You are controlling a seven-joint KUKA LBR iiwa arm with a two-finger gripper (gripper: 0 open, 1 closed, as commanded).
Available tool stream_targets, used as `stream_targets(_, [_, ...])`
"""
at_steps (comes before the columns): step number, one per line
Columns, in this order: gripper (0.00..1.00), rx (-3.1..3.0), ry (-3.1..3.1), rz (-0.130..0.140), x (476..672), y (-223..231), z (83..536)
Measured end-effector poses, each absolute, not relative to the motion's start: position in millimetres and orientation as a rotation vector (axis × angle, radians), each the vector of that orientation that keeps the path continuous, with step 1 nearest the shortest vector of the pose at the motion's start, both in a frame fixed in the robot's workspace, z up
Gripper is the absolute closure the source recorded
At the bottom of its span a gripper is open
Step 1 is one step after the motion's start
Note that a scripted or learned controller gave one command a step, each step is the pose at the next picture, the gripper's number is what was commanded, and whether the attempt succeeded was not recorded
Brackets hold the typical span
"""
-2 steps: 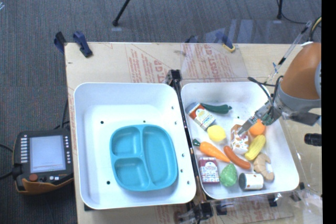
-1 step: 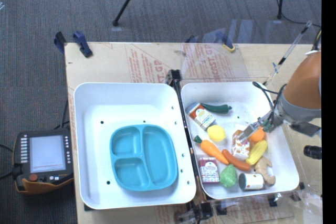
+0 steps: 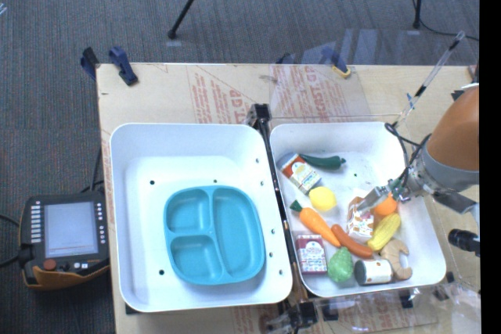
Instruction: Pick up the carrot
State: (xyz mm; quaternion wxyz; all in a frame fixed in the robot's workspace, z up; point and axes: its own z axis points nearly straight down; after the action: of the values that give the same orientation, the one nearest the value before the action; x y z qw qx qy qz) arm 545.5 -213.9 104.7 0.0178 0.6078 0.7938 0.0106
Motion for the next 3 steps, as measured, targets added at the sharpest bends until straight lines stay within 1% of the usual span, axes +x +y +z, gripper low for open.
stream_targets(1, [0.0, 1.854, 2.498, 0.023, 549.6, -214.5, 104.3])
stream_targets(2, [0.0, 1.957, 2.421, 0.031, 545.9, -214.7, 104.0])
stream_targets(3, [1.0, 1.946, 2.418, 0.04, 549.7, -215.7, 119.2])
